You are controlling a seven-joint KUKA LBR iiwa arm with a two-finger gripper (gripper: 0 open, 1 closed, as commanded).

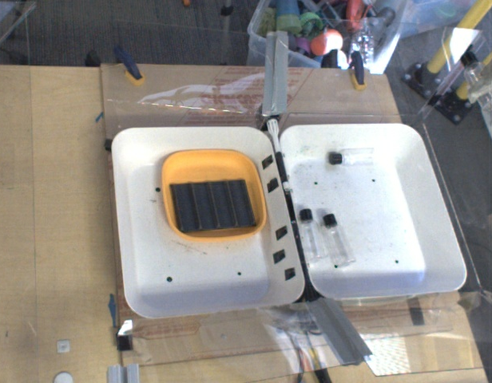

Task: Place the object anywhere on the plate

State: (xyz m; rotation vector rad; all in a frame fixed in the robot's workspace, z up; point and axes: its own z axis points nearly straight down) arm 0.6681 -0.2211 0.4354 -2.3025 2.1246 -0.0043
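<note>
An orange, rounded-square plate (210, 164) lies in the left white bin (138, 214). A black ribbed rectangular block (213, 205) lies flat on the plate and covers most of its lower half. In the right white bin (406, 206) lie three small clear vials with black caps: one near the back (351, 157) and two side by side close to the divider (311, 236) (338, 242).
Black clips (278, 214) line the divider where the two bins meet. A grey metal bar (275, 70) stands behind the bins. A clear tub of colourful toys (334, 14) sits beyond the bench at the back. Tape and plastic sheeting lie along the front edge (334, 341).
</note>
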